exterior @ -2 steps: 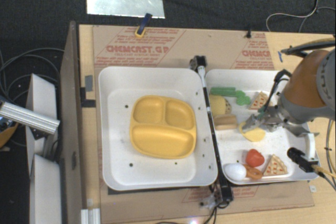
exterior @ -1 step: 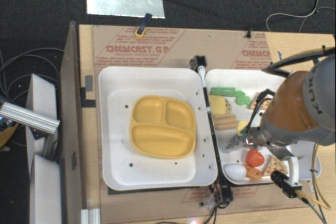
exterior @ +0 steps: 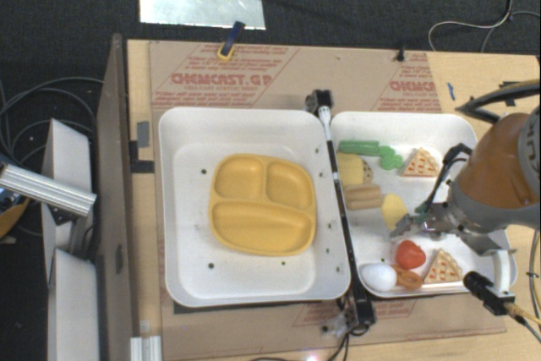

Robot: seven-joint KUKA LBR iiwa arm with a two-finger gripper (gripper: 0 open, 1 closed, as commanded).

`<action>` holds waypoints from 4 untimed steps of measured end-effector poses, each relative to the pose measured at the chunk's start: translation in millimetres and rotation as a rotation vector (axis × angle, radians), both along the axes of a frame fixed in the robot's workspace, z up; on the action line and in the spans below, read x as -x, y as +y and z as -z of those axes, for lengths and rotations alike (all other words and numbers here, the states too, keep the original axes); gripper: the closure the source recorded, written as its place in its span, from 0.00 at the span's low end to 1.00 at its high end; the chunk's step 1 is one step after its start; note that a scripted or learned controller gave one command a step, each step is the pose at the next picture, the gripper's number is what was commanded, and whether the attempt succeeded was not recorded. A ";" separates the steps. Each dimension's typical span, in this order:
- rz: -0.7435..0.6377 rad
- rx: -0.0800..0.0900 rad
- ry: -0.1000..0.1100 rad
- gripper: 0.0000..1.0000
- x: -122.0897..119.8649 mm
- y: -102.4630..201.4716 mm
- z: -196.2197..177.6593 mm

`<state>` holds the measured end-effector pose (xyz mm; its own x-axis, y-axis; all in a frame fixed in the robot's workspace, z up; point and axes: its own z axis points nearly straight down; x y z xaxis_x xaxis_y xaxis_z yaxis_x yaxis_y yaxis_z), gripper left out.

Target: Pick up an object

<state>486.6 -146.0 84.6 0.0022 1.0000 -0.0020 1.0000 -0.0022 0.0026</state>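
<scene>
Two white bins (exterior: 182,182) — the left holds a mustard-yellow divided plate (exterior: 260,203). In the right: a green piece (exterior: 369,150) at twelve o'clock, a red tomato (exterior: 411,254) and white egg (exterior: 378,276) toward six — an orange-banded grey arm (exterior: 505,173) at three.

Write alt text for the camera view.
A grey-and-orange robot arm reaches from the right into the right white bin, its gripper low among toy foods, just above a red tomato. The left white bin holds a yellow divided plate.
</scene>
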 end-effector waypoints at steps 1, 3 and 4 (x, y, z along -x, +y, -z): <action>-0.009 -0.001 -0.004 0.00 -49.3 19.0 -0.3; -0.008 -0.001 -0.002 0.00 -61.7 21.3 -0.3; -0.001 -0.003 0.005 0.00 -6.9 28.4 0.4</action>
<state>493.5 -117.6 84.2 0.0009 1.0000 0.0012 1.0000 -0.0009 -0.0020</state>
